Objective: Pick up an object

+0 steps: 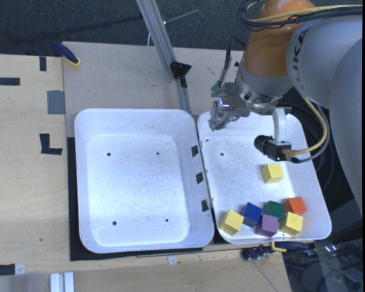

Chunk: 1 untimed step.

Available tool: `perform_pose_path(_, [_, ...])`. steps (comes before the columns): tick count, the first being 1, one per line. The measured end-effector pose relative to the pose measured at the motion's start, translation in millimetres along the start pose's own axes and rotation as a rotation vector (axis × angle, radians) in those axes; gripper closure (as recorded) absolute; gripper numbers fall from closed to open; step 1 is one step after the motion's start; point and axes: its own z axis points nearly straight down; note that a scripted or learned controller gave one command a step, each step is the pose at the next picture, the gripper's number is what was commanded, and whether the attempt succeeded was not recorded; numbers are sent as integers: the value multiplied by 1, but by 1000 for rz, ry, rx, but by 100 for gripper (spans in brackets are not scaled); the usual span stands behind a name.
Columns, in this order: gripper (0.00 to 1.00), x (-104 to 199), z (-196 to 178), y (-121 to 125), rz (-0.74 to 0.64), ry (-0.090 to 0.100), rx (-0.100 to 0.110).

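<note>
The gripper (pixel 221 119) hangs at the right bin's (pixel 243 157) far left corner; I cannot tell its state. Bare floor lies below; blocks (pixel 264 218) cluster well beyond, along the near edge.

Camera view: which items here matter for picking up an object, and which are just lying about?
For the job:
pincer
lone yellow block
blue block
green block
orange block
purple block
right bin

Lying about:
left bin
metal pole
blue-and-yellow clamp

Grey arm (pixel 331 53), orange band (pixel 274 35) — yellow-black cables (pixel 316 140), metal tool (pixel 221 119)
</note>
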Motion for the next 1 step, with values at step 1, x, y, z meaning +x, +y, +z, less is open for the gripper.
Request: perform_pose_path(1, [100, 52, -2, 3, 0, 0, -2])
